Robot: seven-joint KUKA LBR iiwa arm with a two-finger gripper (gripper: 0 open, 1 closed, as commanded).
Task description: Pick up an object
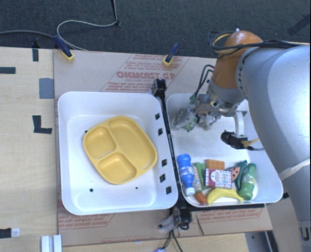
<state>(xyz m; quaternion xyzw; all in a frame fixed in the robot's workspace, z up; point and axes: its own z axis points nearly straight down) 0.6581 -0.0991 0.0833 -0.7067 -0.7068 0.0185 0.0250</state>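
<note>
Two shallow white plastic bins sit side by side on the cardboard-covered desk. The left bin carries a yellow three-compartment plastic tray, lying flat and turned at a slant near the bin's middle. The right bin holds a cluster of small things along its near edge: a clear bottle with a blue cap beside the dividing wall, a red-and-white snack packet, a yellow toy banana, a green toy vegetable and a small orange piece, all touching or just beside one another. The grey arm with its orange band reaches in from the right and bends down over the far part of the right bin. Its claw hangs low by the dividing wall, well apart from the cluster of objects. Whether the claw is spread or pressed together cannot be told; the metal parts blur into one another.
</note>
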